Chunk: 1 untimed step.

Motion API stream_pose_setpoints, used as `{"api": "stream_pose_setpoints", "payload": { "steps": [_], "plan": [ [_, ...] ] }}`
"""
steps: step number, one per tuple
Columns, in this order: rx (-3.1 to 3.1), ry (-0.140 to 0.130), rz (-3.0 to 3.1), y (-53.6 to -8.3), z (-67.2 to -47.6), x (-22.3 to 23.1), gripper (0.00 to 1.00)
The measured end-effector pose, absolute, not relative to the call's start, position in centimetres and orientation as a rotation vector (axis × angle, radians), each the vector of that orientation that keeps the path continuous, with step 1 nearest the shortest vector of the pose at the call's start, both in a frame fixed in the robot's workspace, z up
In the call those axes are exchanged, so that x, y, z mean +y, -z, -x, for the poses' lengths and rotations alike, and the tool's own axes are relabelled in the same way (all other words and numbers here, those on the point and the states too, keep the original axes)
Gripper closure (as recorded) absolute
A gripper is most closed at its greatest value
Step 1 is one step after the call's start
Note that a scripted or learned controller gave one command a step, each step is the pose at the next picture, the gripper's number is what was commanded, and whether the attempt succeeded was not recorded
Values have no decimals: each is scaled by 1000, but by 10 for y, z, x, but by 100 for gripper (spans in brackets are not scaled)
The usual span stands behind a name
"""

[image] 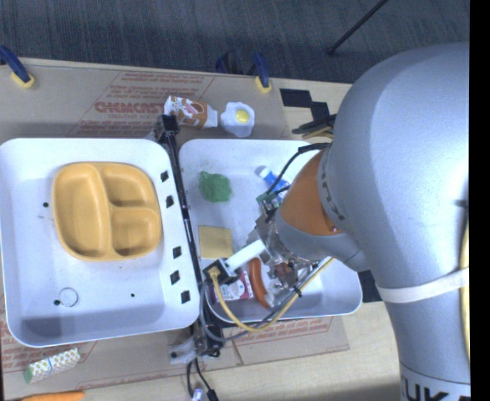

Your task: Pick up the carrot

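Two shallow white bins sit side by side on the cardboard-covered bench, and you should take the right-hand white bin (pixel 345 295) as your landmark. Low in its near half the grey arm's two-finger gripper (pixel 257 286) hangs down among a tangle of cables. Just beside it lies a slim orange-red piece (pixel 264 289), which I take to be the carrot, though wiring partly covers it. Whether the tool is clenched, released or grasping anything you cannot tell from this angle. Touching that same spot is a red-and-white packet (pixel 238 291), so a closing grip could catch the packet instead, or pinch both at once. A pale yellow square slab (pixel 216 241) rests toward the bin's middle, with a green leafy lump (pixel 215 187) farther toward its far wall and a small blue-and-white item (pixel 267 176) beside that; these stand clear of the grip. Across the divider from the landmark, the left-hand white bin (pixel 19 249) holds a yellow three-compartment tray (pixel 107 210). Beyond the landmark's far wall stand a brown-and-white carton (pixel 186 111) and a white-and-yellow egg-shaped toy (pixel 238 119). Watch the carrot's rounded shape: an off-centre squeeze may roll it toward the bin's near wall.
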<state>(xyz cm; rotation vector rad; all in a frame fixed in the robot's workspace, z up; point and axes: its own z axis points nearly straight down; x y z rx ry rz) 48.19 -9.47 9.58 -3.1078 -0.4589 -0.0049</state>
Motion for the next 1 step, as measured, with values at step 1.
{"api": "stream_pose_setpoints", "payload": {
  "steps": [1],
  "plan": [
    [-541,-5,3090,-135,-540,-134,0]
  ]
}}
